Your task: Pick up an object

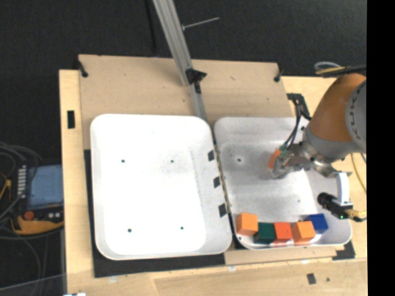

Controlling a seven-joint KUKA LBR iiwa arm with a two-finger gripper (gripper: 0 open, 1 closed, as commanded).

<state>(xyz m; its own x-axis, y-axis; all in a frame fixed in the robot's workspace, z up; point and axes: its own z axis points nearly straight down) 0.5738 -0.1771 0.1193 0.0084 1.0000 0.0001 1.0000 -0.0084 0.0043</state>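
Note:
My gripper (282, 163) hangs over the middle of the right bin (247, 147), at the end of the grey arm with its orange band (333, 113). A small orange piece (273, 159) shows at the gripper's left side, and I cannot tell whether it is held. Along the bin's near edge lies a row of blocks: an orange block (247, 222), a green block (265, 232), two more orange blocks (282, 230) (303, 230) and a blue block (318, 222). The gripper is well clear of that row.
The left bin (154, 184) sits beside the right one, with small black clips (217, 180) along the shared edge. A slanted metal pole (179, 48) rises from the back of the bench.

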